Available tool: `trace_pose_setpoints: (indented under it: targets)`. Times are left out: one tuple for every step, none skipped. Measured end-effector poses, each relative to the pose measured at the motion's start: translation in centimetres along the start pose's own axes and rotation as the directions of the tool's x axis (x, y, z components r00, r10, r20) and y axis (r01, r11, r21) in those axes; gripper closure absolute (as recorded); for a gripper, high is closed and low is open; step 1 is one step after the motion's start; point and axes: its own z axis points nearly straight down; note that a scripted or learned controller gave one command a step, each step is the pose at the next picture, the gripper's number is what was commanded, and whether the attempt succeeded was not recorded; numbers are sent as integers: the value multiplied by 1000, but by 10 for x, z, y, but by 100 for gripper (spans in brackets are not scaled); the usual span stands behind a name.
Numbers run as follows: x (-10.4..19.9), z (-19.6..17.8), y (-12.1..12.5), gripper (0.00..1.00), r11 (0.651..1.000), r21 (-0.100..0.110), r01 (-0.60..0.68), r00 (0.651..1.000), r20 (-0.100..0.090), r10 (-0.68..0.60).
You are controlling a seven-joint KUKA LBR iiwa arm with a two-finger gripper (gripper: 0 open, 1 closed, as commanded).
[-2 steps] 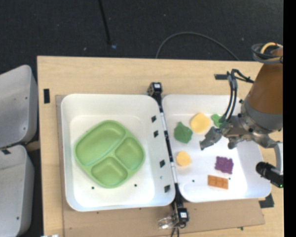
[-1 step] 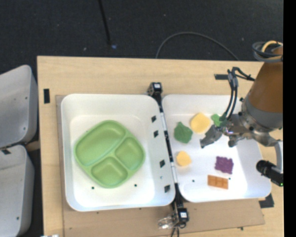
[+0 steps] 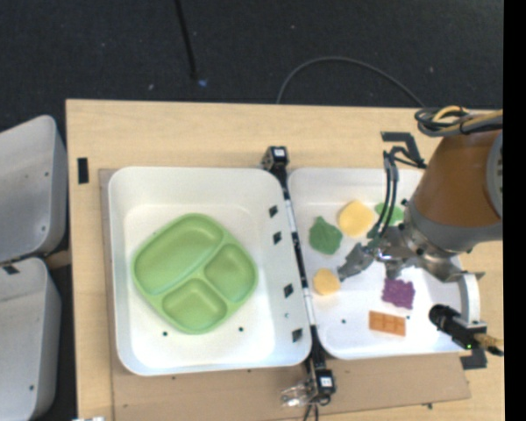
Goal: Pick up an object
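the gripper (image 3: 361, 261) hung low over the right bin (image 3: 329, 191), at the end of the grey arm (image 3: 456, 200) with its orange band, which reached in from the right and covered much of that bin's right side. whether the gripper was wide or narrow could not be told from this slanted view, and nothing could be seen held by it. its dark tip sat among several small objects: a dark green piece (image 3: 325, 235) just to its left, a larger yellow piece (image 3: 357, 218) just above it, and a smaller yellow piece (image 3: 326, 281) below and to the left, close to the divider between the bins. a purple piece (image 3: 399, 292) lay just to the lower right of the tip, and an orange flat block (image 3: 387, 324) lay nearer the front edge of the right bin. a bit of bright green (image 3: 388, 212) showed beside the arm, mostly hidden. the left bin (image 3: 123, 200) held a light green divided plate (image 3: 194, 273), lying flat with three compartments, well apart from the gripper. both bins rested side by side on the wooden bench (image 3: 175, 134), and a thin cable (image 3: 333, 61) curved over the dark floor behind it.
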Motion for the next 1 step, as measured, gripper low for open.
trace_pose_setpoints:
  targets:
    - [-11, 53, 0, 0, 1000, -1, -1, 1000, 1, 1]
